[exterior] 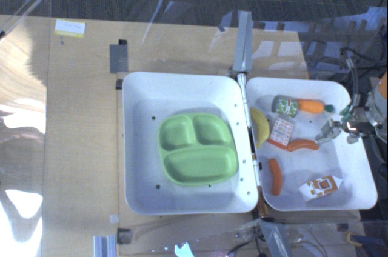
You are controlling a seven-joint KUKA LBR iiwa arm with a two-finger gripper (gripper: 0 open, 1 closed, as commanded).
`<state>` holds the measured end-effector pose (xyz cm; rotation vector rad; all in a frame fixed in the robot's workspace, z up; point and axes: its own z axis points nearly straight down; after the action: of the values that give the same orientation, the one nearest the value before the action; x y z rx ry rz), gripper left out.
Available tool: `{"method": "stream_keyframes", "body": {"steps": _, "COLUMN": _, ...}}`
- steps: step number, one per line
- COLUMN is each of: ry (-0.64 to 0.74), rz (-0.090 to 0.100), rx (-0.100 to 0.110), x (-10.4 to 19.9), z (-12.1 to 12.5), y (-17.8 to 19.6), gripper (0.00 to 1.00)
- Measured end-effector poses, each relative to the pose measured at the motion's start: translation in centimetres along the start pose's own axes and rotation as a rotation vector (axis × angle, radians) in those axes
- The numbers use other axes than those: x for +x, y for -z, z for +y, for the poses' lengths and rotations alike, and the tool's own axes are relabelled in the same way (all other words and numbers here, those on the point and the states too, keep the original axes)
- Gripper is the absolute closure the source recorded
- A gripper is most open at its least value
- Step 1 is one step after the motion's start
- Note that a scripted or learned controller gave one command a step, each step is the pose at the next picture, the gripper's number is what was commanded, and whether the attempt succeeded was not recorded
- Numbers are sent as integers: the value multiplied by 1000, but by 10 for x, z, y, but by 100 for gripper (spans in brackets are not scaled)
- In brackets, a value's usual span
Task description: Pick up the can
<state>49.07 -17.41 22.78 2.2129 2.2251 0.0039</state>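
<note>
Nearest the camera in the right white bin (pixel 364 192) is a small brown-and-white carton (pixel 319 187), with a red sausage (pixel 274 176) standing lengthwise beside it. Further back: a second red sausage (pixel 301 145), a flat red-and-white packet (pixel 281 131) and a yellow banana (pixel 260 125) against the dividing wall. Past those, toward the far wall, lies what I'm after, the small green-labelled can (pixel 285 105), on its side and touching an orange carrot (pixel 311 107).

My guess is it's stiff and light-ish, with a slick metal skin, and it'll roll if nudged (lying down doesn't help). I'd take it across the round body, mid-length, fingers clear of the carrot.

My gripper (pixel 330 130) hangs over the bin's right side, well apart from the can, nothing between its fingers. How wide they're spread I honestly can't tell.

The left white bin (pixel 139 92) holds a green sectioned plastic tray (pixel 197 148).
</note>
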Motion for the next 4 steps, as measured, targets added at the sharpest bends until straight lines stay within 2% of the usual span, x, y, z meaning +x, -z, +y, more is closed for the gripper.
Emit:
{"method": "stream_keyframes", "body": {"steps": 1, "ry": 3, "rz": -3, "rx": -11, "x": 9, "z": 7, "y": -139, "gripper": 0}}
{"method": "stream_keyframes", "body": {"steps": 2, "ry": 14, "rz": -2, "rx": -5, "x": -32, "z": 83, "y": -141, "gripper": 0}}
{"method": "stream_keyframes", "body": {"steps": 3, "ry": 25, "rz": -2, "rx": -3, "x": -31, "z": 134, "y": -142, "gripper": 0}}
{"method": "stream_keyframes", "body": {"steps": 4, "ry": 42, "rz": 5, "rx": 36, "x": -34, "z": 171, "y": -146, "gripper": 0}}
